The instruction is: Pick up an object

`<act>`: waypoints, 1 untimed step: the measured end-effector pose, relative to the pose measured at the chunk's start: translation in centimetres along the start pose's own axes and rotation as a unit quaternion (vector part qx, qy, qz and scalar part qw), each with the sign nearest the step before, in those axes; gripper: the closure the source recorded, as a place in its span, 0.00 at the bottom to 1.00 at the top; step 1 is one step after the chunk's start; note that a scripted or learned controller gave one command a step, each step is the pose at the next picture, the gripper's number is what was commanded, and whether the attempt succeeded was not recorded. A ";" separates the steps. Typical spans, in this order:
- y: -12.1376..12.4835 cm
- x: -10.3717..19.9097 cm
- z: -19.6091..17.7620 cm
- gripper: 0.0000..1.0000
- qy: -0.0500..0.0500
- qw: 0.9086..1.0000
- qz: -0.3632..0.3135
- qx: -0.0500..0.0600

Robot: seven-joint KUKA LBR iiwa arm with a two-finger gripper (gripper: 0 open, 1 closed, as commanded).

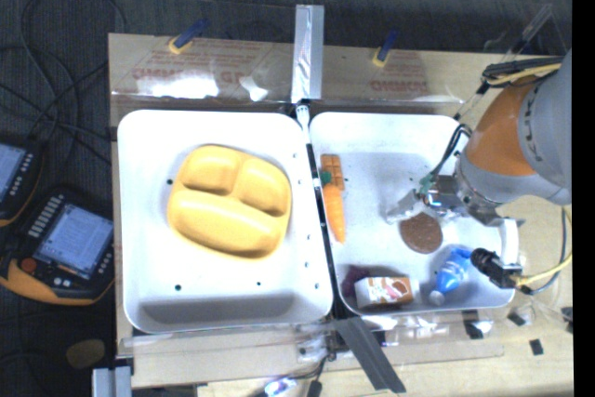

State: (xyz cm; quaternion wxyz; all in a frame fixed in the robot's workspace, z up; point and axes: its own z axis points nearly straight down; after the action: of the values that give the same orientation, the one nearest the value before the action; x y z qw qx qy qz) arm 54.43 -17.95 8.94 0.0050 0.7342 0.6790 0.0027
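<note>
Currently, gripper (416, 205) seen low over right bin (372, 137), just above brown round disc (421, 234); finger state cannot be told; nothing seen held. Carrot (333, 200) laid along bin's left wall; small carton (383, 290) and blue bottle (450, 274) at near edge; yellow bread-shaped object (229, 199) in left bin (149, 293).

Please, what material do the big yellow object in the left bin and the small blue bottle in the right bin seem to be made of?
The yellow object looks like moulded plastic or foam: smooth, matte, rounded lobes with soft seams, no sharp glare. Which of the two, the view leaves open. The blue bottle seems to be clear tinted plastic: translucent blue, with bright highlights suggesting a glossy surface.
</note>
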 end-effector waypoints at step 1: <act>-2.1 -2.0 -0.3 0.00 0.007 0.993 0.114 -0.003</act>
State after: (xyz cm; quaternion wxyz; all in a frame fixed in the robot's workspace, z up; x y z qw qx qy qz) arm 52.14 -19.79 9.23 0.0023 0.8070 0.5905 0.0106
